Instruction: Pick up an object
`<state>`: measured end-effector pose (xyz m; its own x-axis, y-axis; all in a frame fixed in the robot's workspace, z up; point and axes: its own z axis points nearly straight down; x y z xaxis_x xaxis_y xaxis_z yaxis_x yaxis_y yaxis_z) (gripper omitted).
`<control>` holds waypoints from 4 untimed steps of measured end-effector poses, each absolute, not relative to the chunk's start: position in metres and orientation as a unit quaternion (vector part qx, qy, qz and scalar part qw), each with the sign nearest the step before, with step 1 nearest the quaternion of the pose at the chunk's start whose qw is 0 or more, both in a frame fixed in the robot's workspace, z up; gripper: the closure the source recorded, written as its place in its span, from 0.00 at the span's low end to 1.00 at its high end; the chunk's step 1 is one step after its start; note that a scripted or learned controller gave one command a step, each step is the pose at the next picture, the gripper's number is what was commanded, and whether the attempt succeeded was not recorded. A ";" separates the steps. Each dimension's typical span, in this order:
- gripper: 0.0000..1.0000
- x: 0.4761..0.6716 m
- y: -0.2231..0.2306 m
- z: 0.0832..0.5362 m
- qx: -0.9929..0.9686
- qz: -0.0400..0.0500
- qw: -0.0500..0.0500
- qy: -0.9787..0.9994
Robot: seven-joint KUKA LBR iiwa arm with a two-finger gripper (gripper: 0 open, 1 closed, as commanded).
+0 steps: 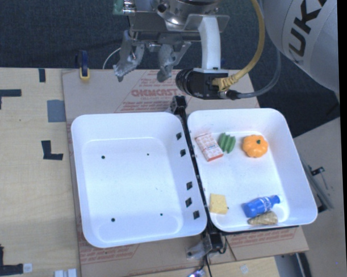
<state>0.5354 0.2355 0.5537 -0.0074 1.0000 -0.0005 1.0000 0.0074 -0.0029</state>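
Objects are lying in the right bin [293, 153]: a cracker [263, 219] and blue bottle [259, 206] at five o'clock, a yellow block [218, 204], then a box [208, 146], green vegetable [227, 142] and orange [255, 146]. Beyond the left bin [83, 166], at twelve o'clock, the gripper [142, 65] is hovering with its fingers spread apart, holding nothing.

Light wood bench [27, 185] with dark tape marks at left. Brown cardboard sheet [143, 96], red print, lies flat on bench. Two shallow white bins sit on sheet, touching: left bin [84, 183], right bin [296, 159]. Yellow clamp [84, 70] at sheet's far left corner.
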 end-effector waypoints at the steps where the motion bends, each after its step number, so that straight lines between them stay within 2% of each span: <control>1: 1.00 0.535 0.237 0.563 -0.704 0.002 0.001 -0.711; 4: 1.00 0.535 0.241 0.592 -0.701 0.003 0.002 -0.713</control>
